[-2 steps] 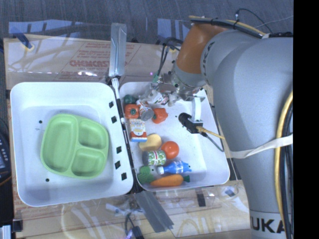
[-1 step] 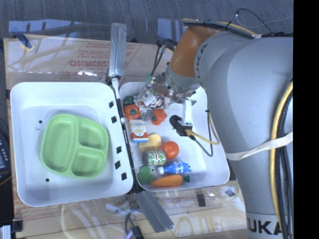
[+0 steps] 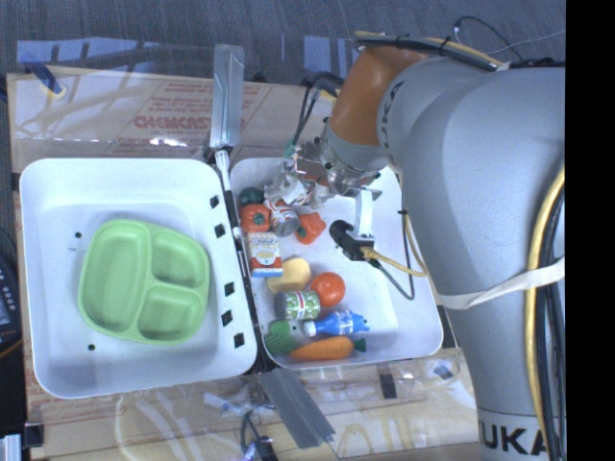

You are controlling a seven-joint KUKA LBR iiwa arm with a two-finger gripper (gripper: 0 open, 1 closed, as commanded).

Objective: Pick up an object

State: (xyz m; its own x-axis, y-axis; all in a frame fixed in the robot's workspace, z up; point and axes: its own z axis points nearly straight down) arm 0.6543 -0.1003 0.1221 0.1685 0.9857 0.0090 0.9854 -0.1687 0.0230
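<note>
Across the table [image 3: 115,113], covered with taped cardboard under clear plastic film, two shallow white bins sit side by side, with grey ribbed flooring beyond the far edge. Taking the right bin [image 3: 418,325] as landmark: the grey arm [image 3: 480,190] with its orange band reaches in from its right side and bends over its far end, and the jaws [image 3: 293,185] hang low above the far-left corner; whether they are apart or together I cannot tell. To the landmark's left lies the left bin [image 3: 48,257], holding one green divided plate [image 3: 144,279] with three compartments. Inside the landmark, along its left wall, is a cluster of small toy foods: a carrot [image 3: 322,350] at the near end, one blue bottle [image 3: 338,326] just beyond it, one green-labelled can [image 3: 300,304], one red tomato [image 3: 329,288], one yellow piece [image 3: 291,275], and two orange-red pieces [image 3: 255,218] under the jaws.
</note>
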